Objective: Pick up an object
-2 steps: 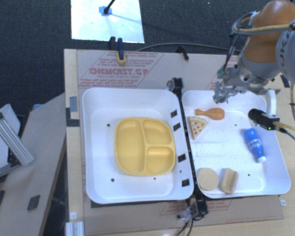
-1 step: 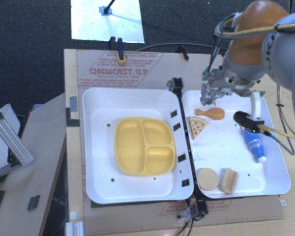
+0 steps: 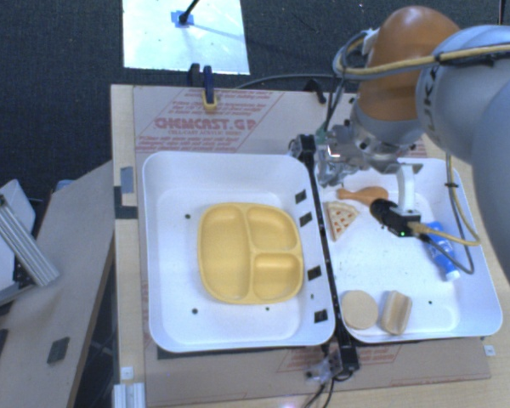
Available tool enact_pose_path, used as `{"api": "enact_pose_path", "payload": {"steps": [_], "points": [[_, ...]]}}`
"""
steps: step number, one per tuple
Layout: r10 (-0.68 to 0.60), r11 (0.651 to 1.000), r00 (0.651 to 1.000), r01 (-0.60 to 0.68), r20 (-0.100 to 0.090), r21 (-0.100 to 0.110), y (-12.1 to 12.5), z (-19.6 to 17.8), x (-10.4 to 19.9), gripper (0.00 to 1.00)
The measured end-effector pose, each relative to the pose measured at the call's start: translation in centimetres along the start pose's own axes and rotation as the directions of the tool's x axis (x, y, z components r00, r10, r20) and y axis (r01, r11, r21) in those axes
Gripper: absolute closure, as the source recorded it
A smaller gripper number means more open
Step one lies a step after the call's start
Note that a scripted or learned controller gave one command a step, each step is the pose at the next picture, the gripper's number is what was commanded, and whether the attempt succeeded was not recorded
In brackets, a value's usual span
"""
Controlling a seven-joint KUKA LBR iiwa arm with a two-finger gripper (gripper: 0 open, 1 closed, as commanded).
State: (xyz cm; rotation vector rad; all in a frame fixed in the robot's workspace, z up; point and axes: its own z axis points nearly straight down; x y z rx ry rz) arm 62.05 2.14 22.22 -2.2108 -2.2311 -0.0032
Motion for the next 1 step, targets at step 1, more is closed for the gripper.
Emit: {"api": "enact_pose_path", "payload": {"steps": [1], "points": [[-0.001, 1.0, 1.0, 0.001, 0.0, 0.001, -1.22, 0.37, 5.55, 1.0]]}}
